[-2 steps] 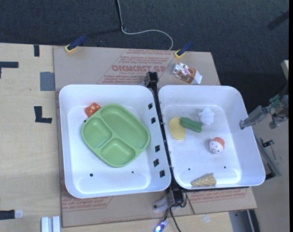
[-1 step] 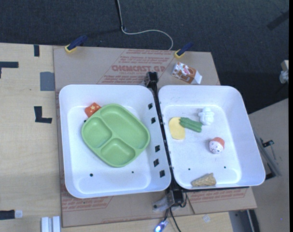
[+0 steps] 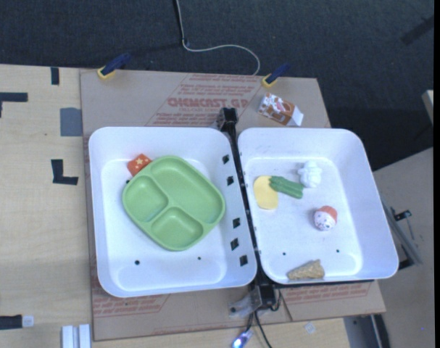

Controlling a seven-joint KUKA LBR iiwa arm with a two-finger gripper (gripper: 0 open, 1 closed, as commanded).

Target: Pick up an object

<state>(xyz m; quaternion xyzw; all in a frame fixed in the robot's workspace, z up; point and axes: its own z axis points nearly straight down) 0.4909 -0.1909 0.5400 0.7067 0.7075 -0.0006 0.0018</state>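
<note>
From my feed I'm looking down on the bench (image 3: 31,194), tan with black marks, and a cardboard sheet (image 3: 205,100) lying under two white bins set side by side and touching along a black-clipped seam. The left bin (image 3: 111,267) carries a green divided plate (image 3: 173,202) tilted in its middle, with a small orange-red block (image 3: 138,164) touching the plate's rim at ten o'clock. The right bin (image 3: 364,194) carries the smaller pieces: a tan wedge (image 3: 306,270) near its six o'clock wall, a yellow piece (image 3: 265,192) at nine o'clock with a green piece (image 3: 286,187) touching its upper right, a white lumpy toy (image 3: 310,173) just beside the green piece's far end, and a small white and orange ball (image 3: 325,217) toward four o'clock of centre. A small printed packet (image 3: 280,110) lies on the cardboard at twelve o'clock of the right bin. As for the tool's opening or load, I cannot tell.
</note>
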